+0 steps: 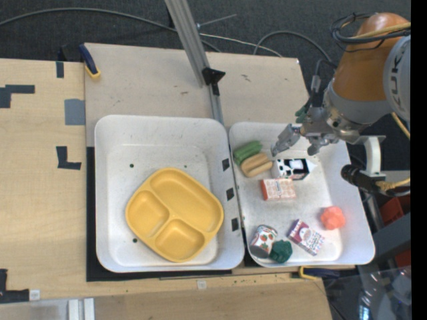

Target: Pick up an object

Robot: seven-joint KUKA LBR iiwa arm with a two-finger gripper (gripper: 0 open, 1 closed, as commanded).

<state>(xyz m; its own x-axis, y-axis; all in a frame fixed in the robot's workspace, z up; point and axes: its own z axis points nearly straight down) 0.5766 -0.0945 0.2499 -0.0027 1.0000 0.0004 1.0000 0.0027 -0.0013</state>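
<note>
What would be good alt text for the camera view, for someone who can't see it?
A robot arm's gripper hovers over the right bin, fingers spread, above a black-and-white carton, a tan roll and other small items. The left bin holds a yellow divided tray.

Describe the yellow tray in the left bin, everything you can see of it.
The yellow tray is a rounded-corner, plastic-looking plate split into three compartments: one larger section along its upper right and two smaller ones toward the left and bottom, divided by raised ridges. It lies flat, right side up, turned at an angle to the bin walls, on the floor of the left bin, toward its lower part. Nothing sits in its compartments, and only the bin touches it.
</note>
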